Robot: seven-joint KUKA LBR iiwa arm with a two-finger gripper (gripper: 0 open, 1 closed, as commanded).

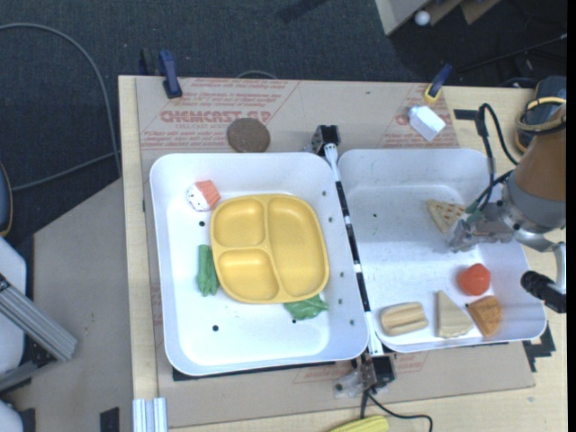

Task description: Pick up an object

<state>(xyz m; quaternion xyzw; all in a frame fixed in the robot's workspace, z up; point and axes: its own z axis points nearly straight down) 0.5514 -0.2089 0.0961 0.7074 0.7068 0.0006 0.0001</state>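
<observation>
End effector [461, 233] low in right bin [396, 187], on cardboard-topped bench [270, 106].

A robotics lab: 2 shallow white plastic bins [171, 241] sit on a printed cardboard sheet [216, 111] held by blue clamps [168, 72], with loose black cables [63, 79] across dark carpet [225, 16]

The arm [540, 183] is cut off by the right edge; the jaws are too blurred to read; a green leaf [307, 309] lies partly hidden under the yellow plate [268, 246]; a yellow thing [360, 424] is cut by the near edge.
</observation>
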